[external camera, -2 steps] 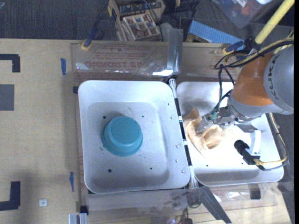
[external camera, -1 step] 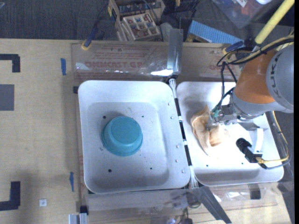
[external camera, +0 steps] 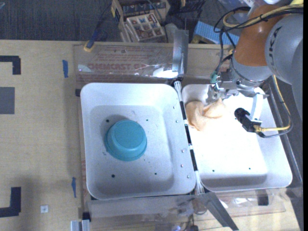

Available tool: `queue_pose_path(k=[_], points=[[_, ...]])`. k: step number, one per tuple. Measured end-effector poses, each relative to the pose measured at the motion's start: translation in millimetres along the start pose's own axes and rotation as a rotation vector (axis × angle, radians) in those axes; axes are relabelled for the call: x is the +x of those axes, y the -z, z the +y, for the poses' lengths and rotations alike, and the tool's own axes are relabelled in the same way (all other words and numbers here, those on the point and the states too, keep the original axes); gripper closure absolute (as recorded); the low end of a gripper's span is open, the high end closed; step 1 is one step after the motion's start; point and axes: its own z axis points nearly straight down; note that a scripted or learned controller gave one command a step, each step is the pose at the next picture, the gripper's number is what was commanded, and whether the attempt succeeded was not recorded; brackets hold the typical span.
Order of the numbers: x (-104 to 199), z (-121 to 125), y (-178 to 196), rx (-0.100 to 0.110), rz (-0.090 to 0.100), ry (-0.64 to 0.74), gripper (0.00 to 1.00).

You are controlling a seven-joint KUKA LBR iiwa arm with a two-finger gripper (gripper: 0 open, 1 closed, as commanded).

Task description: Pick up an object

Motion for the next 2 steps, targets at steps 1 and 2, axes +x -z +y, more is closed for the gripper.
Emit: queue_pose_path(k=[1,2], points=[[-39.7,32.5,-80.4,0.0,-0.001,0.067,1.0],[0.2,35.4,5.8,-0.004,-0.002,0.37,1.0]])
